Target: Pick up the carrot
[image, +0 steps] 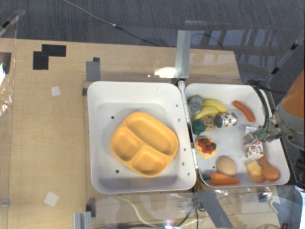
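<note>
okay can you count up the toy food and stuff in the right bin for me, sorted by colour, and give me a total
Orange or red-orange: 3, the carrot, a sausage, a drumstick-like piece
Yellow: 2, the bananas, a pale block
Grey or silver: 2, a can, a grey lump
Green: 1
Beige: 2, an egg, a cookie
Mixed: 2, a pizza piece, a small carton
Total: 12

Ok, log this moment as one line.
arm: over right bin | gripper: near right wall | carrot: front edge, untouched | step: pick pending
</note>
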